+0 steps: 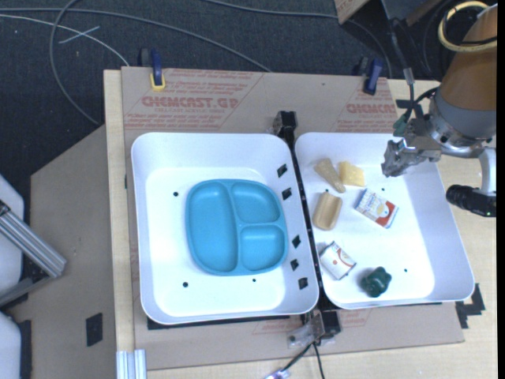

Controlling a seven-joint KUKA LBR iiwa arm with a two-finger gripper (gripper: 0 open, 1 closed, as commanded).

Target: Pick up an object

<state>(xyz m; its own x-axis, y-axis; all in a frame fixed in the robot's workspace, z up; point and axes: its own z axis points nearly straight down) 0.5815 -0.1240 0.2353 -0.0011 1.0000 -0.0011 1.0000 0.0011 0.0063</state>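
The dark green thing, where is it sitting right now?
The dark green thing lies in the right bin, near its front edge, just right of a small red-and-white carton.

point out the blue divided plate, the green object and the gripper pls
blue divided plate (235,226), camera view, on the ridge where its three compartments meet, left bin.
green object (376,281), camera view, on its dark green top, right bin's near edge.
gripper (392,166), camera view, at its dark fingertips above the right bin's far side.
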